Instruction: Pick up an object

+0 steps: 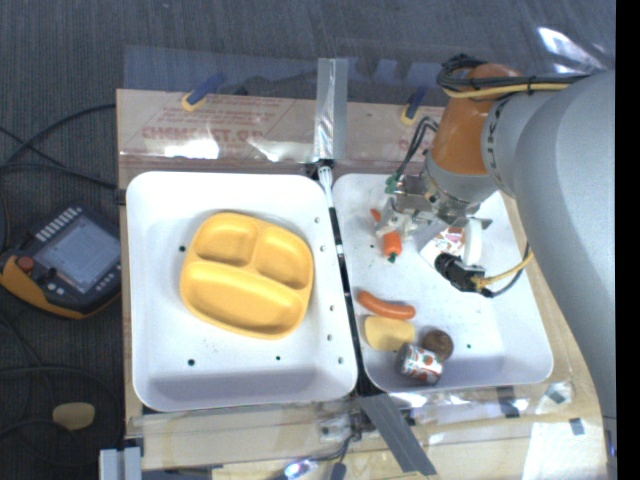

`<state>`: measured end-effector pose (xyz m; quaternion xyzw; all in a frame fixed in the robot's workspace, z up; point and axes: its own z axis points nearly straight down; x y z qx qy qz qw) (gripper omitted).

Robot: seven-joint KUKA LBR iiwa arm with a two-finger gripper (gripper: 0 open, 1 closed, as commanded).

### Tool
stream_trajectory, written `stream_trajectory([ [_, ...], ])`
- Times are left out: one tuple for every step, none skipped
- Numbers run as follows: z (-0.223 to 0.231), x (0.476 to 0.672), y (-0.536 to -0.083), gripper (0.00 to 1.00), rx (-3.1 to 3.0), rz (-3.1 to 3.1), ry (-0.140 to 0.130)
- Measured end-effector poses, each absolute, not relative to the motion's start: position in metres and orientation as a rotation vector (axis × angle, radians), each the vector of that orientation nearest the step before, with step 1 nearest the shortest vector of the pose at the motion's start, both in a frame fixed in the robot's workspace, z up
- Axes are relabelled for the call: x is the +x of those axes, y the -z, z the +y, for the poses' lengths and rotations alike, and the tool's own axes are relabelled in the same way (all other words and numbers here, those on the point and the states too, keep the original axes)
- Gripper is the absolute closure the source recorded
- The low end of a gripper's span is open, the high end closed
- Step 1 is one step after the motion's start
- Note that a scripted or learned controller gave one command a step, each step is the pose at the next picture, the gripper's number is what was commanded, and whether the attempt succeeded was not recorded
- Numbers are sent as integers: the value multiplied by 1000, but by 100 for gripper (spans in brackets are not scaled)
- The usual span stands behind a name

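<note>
Gripper [398, 230]: low over the far left part of the right bin [520, 353], fingers pointing down; whether they are spread or closed cannot be told from this angle.

Carrot [392, 244]: small, orange, directly below the fingers, touching or nearly touching them; not visibly clamped.

Arm: grey, orange band [462, 138] above the wrist, entering from the right over the right bin's far side.

Right bin, near left part: sausage [386, 306] lying flat; pale yellow piece [380, 334] just beside it on the near side; small can [421, 365] tipped over; brown round item [437, 344] touching the can.

Left bin [160, 368]: yellow divided plate [248, 273] near its centre.

Floor, far left: handheld controller [62, 258].
</note>
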<state>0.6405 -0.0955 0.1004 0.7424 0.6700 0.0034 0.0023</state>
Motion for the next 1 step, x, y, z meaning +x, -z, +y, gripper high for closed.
stream_trajectory([
  [-52,552,-264,100,2384,2047,6],
])
